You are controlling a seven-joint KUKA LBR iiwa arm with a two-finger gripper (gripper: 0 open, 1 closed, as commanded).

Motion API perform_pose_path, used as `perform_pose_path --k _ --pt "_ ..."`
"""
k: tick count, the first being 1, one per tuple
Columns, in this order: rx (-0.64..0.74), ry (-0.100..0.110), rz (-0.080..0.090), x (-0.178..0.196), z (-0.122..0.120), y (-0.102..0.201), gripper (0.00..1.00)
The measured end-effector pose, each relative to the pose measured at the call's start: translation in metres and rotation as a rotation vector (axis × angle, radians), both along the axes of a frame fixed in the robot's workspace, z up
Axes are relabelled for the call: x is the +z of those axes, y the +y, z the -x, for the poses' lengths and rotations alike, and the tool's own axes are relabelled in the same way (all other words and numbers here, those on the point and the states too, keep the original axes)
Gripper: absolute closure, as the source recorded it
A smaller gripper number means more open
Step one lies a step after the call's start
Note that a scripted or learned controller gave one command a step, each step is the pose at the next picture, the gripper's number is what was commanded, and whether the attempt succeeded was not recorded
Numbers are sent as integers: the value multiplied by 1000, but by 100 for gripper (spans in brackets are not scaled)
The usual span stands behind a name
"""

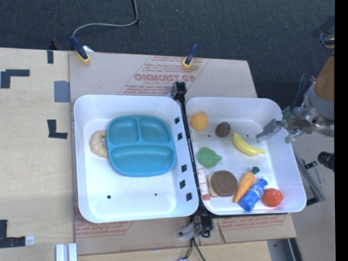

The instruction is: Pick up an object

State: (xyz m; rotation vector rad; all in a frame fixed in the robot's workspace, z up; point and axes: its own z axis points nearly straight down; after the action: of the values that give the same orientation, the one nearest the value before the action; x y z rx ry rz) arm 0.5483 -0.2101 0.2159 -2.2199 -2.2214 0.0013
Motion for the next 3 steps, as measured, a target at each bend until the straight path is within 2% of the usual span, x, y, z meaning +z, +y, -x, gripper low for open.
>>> perform_pose_path --k 1,2,3 --pt "0 -1 -1 -130 64 15 0" --pt "0 -9 0 -128 62 67 0" --pt "1 -8 -4 -118 61 68 100"
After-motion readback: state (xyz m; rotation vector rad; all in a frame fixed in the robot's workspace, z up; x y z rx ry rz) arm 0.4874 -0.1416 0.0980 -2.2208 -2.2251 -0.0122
